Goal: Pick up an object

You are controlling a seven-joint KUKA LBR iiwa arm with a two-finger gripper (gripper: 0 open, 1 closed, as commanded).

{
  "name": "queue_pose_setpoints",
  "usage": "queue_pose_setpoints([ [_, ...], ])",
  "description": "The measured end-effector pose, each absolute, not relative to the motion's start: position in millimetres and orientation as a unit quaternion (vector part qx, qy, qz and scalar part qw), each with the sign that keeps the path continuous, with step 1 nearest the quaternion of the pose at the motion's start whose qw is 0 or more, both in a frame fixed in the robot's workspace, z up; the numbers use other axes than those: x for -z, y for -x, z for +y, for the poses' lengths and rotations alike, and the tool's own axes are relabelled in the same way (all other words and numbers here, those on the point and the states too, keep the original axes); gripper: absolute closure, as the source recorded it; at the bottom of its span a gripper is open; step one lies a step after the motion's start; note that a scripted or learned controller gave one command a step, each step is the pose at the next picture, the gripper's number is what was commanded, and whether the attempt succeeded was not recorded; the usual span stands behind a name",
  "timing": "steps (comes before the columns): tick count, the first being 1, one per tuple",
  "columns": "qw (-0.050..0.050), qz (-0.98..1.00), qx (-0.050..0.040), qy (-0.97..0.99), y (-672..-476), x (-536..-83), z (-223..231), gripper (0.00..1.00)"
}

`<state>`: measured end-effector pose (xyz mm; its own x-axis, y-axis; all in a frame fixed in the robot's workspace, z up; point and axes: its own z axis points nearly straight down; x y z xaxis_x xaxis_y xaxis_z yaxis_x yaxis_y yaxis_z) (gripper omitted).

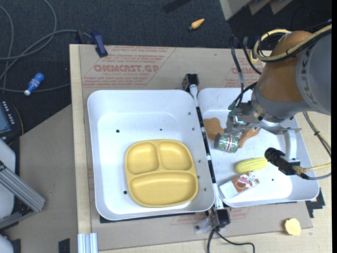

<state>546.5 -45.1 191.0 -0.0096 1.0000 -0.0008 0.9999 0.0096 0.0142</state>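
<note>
The right bin point(274, 194) holds a green can with a red band point(228, 143) lying on its side, a yellow corn cob point(251, 165), a small red-and-white packet point(245, 182), a brown flat piece point(211, 126) and an orange piece point(249, 134). My gripper point(235, 124) reaches down into this bin, just above the green can and beside the orange piece. Nothing shows between its fingers. The arm's grey and orange body covers the bin's far right part.
The left bin point(105, 120) bears a yellow three-compartment plate point(160, 173). A black clamp point(190, 81) sits at the top of the divider between the bins. Outside lie a blue clip point(98, 44), a blue bottle point(34, 83), an orange bit point(197, 23) and a yellow bit point(292, 226).
</note>
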Motion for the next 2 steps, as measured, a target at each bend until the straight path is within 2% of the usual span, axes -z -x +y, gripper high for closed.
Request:
queue_pose_setpoints([
  [1,0.000,0.708,0.0001,-0.707,-541.9,-184,-50,0.00],
  [2,-0.004,0.705,0.0039,-0.710,-474.4,-127,-96,0.00],
])
